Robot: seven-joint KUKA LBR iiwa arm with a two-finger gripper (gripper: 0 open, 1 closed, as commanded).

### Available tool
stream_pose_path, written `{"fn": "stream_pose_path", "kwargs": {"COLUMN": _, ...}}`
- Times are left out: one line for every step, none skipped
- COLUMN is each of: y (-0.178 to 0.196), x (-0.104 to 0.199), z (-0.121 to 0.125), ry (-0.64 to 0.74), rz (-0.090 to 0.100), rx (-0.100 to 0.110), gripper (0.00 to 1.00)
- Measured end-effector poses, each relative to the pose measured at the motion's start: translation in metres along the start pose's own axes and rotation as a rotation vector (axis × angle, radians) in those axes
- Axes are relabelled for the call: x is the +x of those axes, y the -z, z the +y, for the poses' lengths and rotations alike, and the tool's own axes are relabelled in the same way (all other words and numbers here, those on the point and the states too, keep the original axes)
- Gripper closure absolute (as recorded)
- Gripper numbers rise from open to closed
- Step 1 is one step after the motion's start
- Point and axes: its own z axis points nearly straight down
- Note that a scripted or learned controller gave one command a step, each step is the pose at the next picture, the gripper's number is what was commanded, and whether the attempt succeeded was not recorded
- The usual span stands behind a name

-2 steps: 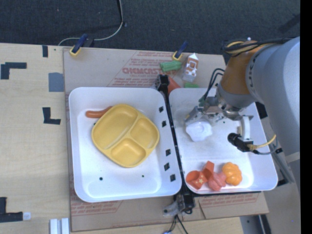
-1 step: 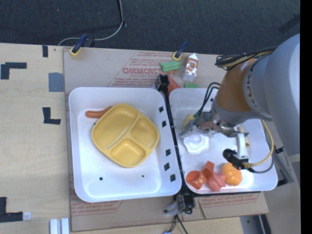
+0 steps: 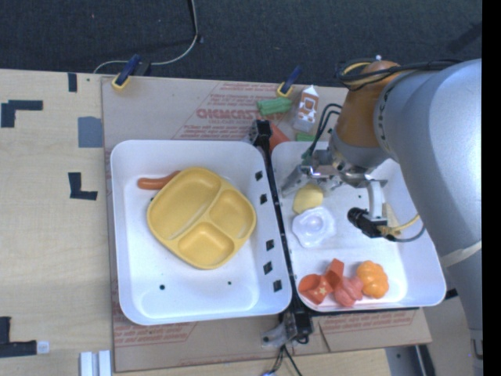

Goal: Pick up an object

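A divided plate [image 3: 202, 216] lies in the left bin [image 3: 125, 210]; the right bin [image 3: 419, 276] holds a cup [image 3: 311, 227] and toy foods [image 3: 344, 282].

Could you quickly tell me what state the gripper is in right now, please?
Gripper: over the right bin, beside the pale yellow object; state cannot be told.

bench [image 3: 47, 233]: pale wood | on it: brown cardboard sheet [image 3: 211, 112] | on the sheet: left white bin [image 3: 125, 233], right white bin [image 3: 427, 276], touching
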Motion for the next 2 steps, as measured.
{"fn": "stream_pose_path", "kwargs": {"y": 0.000, "x": -0.005, "z": 0.004, "ry": -0.001, "rz": 0.001, "rx": 0.004, "gripper": 0.00}}
{"fn": "stream_pose_path", "kwargs": {"y": 0.015, "x": -0.006, "z": 0.008, "ry": 0.000, "rz": -0.003, "rx": -0.009, "gripper": 1.00}}
